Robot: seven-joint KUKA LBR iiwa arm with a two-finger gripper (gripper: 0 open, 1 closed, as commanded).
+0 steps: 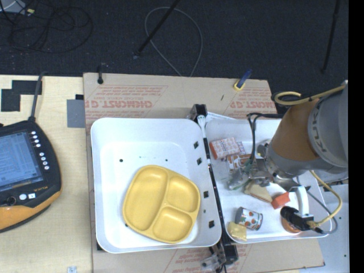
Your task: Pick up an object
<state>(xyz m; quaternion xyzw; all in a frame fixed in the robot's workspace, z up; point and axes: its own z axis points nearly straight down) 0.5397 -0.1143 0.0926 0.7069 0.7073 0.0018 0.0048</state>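
Even overhead light falls bright on the two shallow white plastic bins point(108, 152), nearly washing them out. Beyond them the dark carpet point(170, 27) sits dim and grainy. Shadows stay soft; detail is slightly blurred throughout.

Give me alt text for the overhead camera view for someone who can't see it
A grey robot arm with an orange band reaches from the right into the right white bin, above a jumble of small objects. The left white bin holds a yellow divided plate; a control tablet lies far left.

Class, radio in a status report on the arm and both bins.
Gripper low in right bin, fingers unclear. Nothing seen held. Small items crowd it: printed packet, patterned cup. Yellow divided plate alone in left bin.
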